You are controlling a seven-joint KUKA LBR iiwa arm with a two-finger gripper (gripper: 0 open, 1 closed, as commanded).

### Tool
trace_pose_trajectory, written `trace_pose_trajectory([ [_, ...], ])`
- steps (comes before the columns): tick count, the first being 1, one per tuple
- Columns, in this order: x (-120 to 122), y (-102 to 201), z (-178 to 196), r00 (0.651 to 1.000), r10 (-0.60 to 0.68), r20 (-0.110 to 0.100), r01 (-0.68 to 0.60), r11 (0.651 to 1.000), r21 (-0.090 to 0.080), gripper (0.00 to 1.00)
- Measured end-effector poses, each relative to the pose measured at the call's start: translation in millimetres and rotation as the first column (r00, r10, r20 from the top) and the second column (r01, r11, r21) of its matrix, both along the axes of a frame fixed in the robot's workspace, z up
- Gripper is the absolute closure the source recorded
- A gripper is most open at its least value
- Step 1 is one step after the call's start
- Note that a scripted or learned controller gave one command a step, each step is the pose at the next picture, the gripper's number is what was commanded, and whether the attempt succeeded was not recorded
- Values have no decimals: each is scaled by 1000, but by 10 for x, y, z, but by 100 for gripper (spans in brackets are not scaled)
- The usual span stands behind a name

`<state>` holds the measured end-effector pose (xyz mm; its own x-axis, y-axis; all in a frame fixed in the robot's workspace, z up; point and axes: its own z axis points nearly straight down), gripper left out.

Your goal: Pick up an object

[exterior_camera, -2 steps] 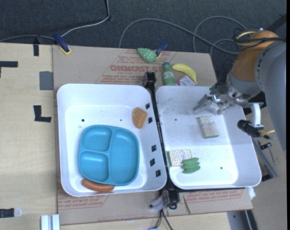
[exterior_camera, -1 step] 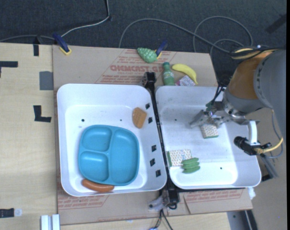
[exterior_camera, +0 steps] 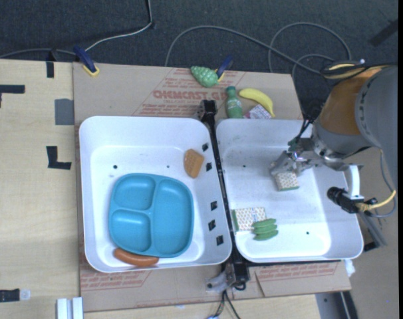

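My gripper [exterior_camera: 289,167] reaches into the right bin [exterior_camera: 321,248] from the right, near its upper middle. Directly under its tip lies a small pale patterned packet [exterior_camera: 287,181], touching or almost touching it. I cannot tell whether the packet is held. Lower in the same bin, a second patterned flat packet [exterior_camera: 249,216] lies beside a green pea pod [exterior_camera: 265,228], near the front left corner.
The left bin [exterior_camera: 95,138] holds a blue divided plate [exterior_camera: 151,214], an orange bread piece [exterior_camera: 193,163] and a sausage [exterior_camera: 136,258]. Behind the bins on the cardboard lie a green leafy toy [exterior_camera: 205,76], a green bottle [exterior_camera: 233,103], a banana [exterior_camera: 257,98] and cables.
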<state>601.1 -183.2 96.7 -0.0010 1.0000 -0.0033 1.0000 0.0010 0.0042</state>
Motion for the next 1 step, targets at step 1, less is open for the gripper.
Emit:
trace_pose_trajectory([
  [1,475,610,-110,1000,2,-1,-2,1000,4,100],
])
